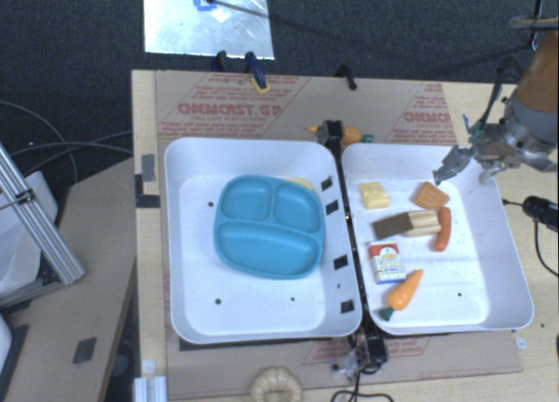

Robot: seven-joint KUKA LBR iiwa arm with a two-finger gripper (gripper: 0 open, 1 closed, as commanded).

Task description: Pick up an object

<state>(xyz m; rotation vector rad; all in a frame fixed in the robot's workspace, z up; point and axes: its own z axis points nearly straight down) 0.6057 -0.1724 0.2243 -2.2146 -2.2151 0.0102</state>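
Observation:
The right bin (pixel 489 304) holds several toy foods: a pale yellow cheese block (pixel 375 195), an orange-brown cracker piece (pixel 430 196), a brown and tan bar (pixel 407 225), a red-orange sausage (pixel 443 228), a small red and white box (pixel 386 262) and an orange carrot (pixel 403 290). My gripper (pixel 468 167) hangs over the bin's upper right area, just up and right of the cracker piece. Its fingers (pixel 451 167) are spread apart and hold nothing.
The left bin (pixel 196 304) carries a blue divided plate (pixel 268 225) with a yellow thing peeking out behind it. A divider with black clips (pixel 342 217) runs between the bins. An orange item (pixel 349 135) lies just beyond the bins' far edge.

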